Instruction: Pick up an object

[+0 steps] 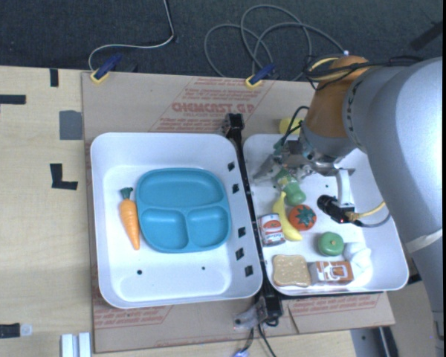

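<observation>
Gripper (286,162) low in right bin (390,233), finger state unclear (cannot tell). Green toy (293,194) just below it, banana (285,214) running lengthwise beyond.

The right bin (390,270) is crowded: a banana (285,218), tomato (301,217), can (271,230), bread slice (291,271), green round piece (331,243) and packet (333,272) lie close together. The arm (386,125) covers its upper part. The left bin (108,274) has bare floor around the blue tray (183,208) and carrot (130,219).
</observation>
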Available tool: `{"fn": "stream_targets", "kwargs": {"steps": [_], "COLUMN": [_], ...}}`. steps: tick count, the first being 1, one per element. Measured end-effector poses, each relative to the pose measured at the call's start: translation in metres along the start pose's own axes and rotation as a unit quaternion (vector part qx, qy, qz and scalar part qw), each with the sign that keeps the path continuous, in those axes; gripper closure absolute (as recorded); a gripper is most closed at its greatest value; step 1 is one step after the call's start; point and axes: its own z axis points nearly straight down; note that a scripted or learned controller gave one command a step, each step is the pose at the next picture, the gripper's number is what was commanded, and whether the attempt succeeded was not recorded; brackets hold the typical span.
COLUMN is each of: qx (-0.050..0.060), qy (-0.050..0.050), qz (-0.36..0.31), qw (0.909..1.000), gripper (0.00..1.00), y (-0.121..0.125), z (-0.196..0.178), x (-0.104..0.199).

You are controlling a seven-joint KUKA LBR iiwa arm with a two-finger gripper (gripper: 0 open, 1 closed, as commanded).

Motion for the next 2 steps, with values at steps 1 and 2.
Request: {"fn": "stream_targets", "kwargs": {"steps": [1, 2], "qx": [0.001, 0.001], "qy": [0.001, 0.001], "qz": [-0.001, -0.001], "qw": [1.0000, 1.0000], "gripper": [0.00, 0.00], "y": [0.0058, 0.0101], "z": [0.0002, 0.0003], "x": [-0.0007, -0.0018]}}
